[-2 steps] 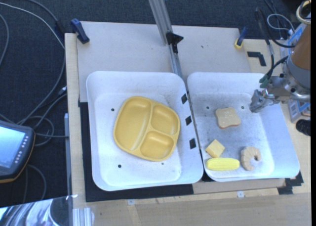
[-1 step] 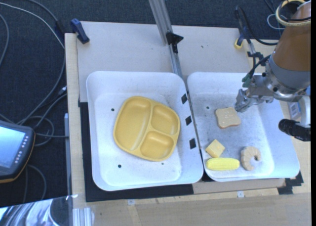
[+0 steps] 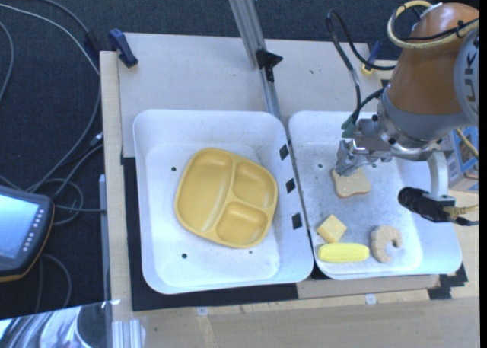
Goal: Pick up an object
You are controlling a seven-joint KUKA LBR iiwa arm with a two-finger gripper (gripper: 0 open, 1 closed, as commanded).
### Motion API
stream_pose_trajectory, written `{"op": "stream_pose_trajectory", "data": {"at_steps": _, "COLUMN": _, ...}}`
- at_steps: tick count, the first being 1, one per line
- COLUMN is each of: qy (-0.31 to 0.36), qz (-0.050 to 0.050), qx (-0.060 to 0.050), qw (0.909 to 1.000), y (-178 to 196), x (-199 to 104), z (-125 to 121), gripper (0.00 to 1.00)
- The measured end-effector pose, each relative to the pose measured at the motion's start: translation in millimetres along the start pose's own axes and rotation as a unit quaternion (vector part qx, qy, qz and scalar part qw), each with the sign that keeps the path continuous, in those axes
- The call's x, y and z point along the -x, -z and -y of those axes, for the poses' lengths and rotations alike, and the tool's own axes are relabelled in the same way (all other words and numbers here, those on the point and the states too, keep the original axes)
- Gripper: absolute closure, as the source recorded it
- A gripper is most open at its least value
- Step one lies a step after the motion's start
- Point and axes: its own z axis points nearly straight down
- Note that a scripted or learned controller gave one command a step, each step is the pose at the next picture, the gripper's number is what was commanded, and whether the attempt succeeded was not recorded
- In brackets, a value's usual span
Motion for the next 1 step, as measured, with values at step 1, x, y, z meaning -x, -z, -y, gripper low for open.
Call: {"op": "stream_pose_trajectory", "data": {"at_steps": 1, "qy": 0.001, "qz": 0.000, "qx": 0.002, "qw": 1.0000, "y": 3.5, "x": -60.1, "z": -10.7, "gripper": 1.00}}
